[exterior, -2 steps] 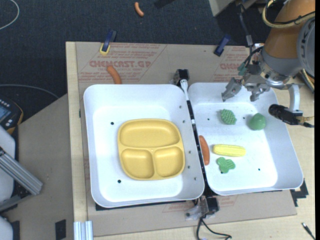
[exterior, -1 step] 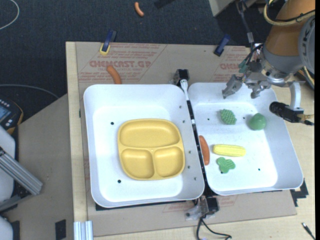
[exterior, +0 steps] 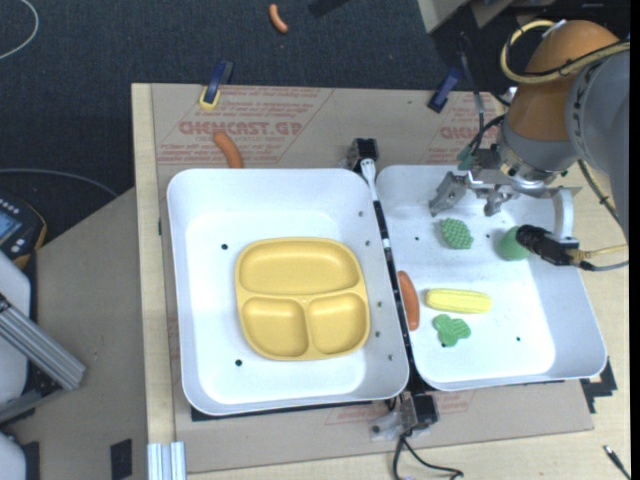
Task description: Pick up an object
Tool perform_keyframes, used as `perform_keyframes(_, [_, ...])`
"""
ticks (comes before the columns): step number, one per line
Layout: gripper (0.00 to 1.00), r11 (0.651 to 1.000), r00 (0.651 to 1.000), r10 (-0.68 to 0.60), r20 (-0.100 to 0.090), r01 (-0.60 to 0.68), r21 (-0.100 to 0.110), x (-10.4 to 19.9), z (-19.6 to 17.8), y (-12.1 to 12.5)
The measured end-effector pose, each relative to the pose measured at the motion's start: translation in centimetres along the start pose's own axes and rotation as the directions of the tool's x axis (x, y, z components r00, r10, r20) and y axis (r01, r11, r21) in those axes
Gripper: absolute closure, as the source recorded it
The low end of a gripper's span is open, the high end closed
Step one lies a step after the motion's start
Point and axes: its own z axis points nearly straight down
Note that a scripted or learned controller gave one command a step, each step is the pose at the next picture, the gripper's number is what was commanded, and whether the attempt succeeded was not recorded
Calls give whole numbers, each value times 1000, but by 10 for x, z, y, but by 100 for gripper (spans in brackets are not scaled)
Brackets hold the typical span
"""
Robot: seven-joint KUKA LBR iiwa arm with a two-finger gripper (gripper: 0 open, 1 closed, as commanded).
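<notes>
Camera view: cardboard-topped bench (exterior: pixel 300 118) on dark carpet (exterior: pixel 120 28); claw (exterior: pixel 468 196) spread open, holding nothing, above right bin (exterior: pixel 560 348).

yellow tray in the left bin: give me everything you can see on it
The yellow tray is a rounded, glossy, plastic-looking dish with three compartments: one wide section across the far side and two smaller ones side by side nearer the camera. All three look bare. It lies flat and right way up near the middle of the left bin, resting on the bin floor, apart from the walls. Nothing else touches it.
</notes>
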Motion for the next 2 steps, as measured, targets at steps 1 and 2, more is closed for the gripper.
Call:
perform_keyframes(1, [0,1000,1000,0,0,0,0,1,50,-1])
perform_keyframes(2, [100,1000,1000,0,2,0,-8,1,36,1])
